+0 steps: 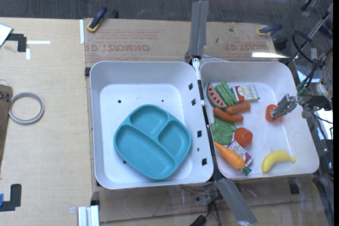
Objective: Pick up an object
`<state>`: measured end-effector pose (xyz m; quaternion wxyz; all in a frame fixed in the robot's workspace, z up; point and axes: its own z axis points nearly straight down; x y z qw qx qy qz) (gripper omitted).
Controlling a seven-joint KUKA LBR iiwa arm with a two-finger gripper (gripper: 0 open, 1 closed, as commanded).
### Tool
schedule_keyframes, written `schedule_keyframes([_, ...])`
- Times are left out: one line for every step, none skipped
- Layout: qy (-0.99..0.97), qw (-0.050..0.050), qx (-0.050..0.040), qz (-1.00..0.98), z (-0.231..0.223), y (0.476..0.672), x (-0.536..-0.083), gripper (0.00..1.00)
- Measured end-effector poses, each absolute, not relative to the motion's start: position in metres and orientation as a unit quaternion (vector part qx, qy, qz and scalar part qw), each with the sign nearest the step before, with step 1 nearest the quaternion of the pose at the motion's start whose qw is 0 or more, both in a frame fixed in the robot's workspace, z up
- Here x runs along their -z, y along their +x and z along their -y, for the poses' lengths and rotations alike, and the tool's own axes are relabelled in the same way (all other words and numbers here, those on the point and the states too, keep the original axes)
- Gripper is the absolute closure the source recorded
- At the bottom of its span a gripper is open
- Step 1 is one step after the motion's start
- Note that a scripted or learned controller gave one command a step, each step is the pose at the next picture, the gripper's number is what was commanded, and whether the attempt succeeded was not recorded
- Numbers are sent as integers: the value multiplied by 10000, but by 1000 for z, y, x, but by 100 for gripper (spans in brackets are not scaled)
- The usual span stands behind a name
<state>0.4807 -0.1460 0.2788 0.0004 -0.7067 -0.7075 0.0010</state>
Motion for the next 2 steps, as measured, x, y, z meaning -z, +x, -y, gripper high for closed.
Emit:
schedule_keyframes([-7067,5,-17,7075,146,482,-287,100])
schedule_keyframes([-7510,-6,-8,6604,83,479,-353,100])
